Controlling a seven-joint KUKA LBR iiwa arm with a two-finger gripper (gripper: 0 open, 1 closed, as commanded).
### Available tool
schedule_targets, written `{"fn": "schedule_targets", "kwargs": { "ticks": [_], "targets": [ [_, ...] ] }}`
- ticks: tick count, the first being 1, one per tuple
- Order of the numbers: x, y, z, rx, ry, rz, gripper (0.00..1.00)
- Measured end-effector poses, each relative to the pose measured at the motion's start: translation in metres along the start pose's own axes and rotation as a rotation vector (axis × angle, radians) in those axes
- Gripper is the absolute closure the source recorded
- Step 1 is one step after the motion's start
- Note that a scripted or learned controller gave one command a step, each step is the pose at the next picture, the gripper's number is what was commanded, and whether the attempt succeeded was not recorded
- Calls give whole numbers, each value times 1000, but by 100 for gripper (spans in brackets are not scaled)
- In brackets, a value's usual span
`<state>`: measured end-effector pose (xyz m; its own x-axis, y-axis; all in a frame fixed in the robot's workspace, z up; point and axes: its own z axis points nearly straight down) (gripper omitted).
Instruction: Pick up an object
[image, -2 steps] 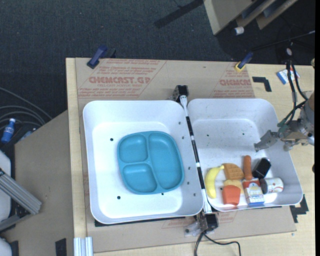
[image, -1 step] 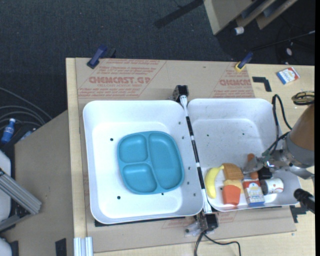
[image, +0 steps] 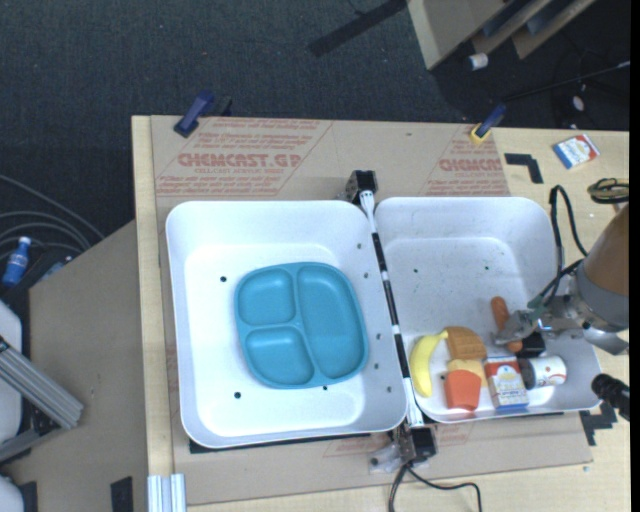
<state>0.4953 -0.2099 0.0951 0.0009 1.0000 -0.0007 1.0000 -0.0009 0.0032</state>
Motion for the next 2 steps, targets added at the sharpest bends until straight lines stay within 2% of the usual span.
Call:
{"fn": "schedule_targets", "kwargs": {
  "ticks": [1, 2],
  "targets": [
    [71, -16, -71, 3, 1, -3, 100],
    [136, -15, -142, 3, 2, -2, 100]
  ]
}}
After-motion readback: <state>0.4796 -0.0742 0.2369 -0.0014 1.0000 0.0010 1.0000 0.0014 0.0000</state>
